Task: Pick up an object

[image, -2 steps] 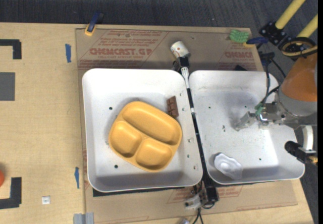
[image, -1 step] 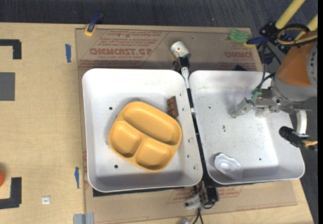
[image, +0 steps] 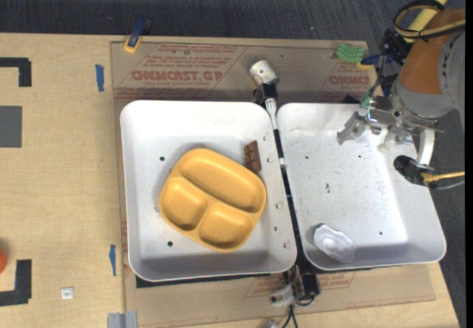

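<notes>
So nothing's picked up yet as far as I can see. Closest to the camera, a small clear-white plastic thing [image: 332, 240] sits at the near edge of the right bin [image: 414, 241]. In the left bin [image: 140, 171] there's a big yellow divided tray [image: 213, 198] lying upside down, with a little brown block [image: 252, 156] just beside it on the far side. Further back, the gripper [image: 380, 129] hovers over the right bin's far right corner, fingers spread and nothing between them. My guess: the whole grab is still to do, including choosing a target.
</notes>
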